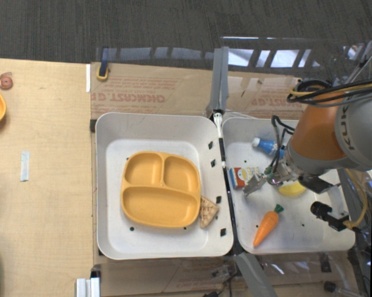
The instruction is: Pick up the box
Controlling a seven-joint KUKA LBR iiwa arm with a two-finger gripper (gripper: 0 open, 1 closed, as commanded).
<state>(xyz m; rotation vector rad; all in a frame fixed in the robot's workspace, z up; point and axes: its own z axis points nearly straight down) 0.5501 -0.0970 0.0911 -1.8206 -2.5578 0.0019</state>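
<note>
The box [238, 177] is small, with red, white and blue print, and lies at the left side of the right bin [304, 240]. My gripper [256, 184] is low in that bin, right beside the box's right edge and partly over it. The grey arm with its orange band [317, 134] hangs over the bin's right half and hides part of the floor there. I cannot make out whether the box is between the jaws.
In the right bin are a blue bottle [265, 144] at the back, a yellow lemon [292, 190] under the wrist, and a toy carrot [267, 227] in front. The left bin [105, 191] holds an orange divided plate [162, 189] and a waffle piece [208, 211].
</note>
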